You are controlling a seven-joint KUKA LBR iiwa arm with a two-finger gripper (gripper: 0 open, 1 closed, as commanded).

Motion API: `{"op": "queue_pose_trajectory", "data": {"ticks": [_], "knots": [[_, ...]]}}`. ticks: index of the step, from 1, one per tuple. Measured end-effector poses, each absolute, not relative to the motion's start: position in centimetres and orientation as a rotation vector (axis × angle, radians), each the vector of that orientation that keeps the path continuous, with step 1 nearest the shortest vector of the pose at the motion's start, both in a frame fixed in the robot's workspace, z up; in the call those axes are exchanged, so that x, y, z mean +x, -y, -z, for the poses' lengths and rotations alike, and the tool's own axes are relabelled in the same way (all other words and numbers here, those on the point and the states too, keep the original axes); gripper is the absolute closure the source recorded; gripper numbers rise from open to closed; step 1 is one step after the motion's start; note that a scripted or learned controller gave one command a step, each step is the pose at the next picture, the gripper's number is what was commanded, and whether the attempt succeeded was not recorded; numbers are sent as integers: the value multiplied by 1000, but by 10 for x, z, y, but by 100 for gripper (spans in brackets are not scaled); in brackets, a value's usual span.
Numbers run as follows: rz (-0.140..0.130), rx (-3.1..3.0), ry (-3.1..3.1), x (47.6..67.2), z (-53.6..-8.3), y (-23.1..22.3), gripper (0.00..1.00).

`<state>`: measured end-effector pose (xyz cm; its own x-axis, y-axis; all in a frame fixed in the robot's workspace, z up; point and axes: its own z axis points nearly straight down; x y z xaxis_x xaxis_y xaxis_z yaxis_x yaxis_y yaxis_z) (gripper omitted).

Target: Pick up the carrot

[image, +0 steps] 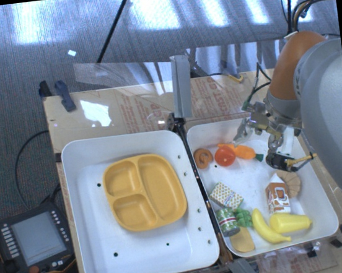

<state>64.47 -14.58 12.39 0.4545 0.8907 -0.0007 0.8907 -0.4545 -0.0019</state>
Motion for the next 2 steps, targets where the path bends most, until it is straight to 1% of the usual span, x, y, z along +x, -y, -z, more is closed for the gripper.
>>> {"op": "queue_pose_trajectory", "data": {"ticks": [1, 2], "knots": [[-8, -2795, 1424, 615, -86, 142, 0], [-13, -2785, 1435, 615, -96, 139, 100]]}}
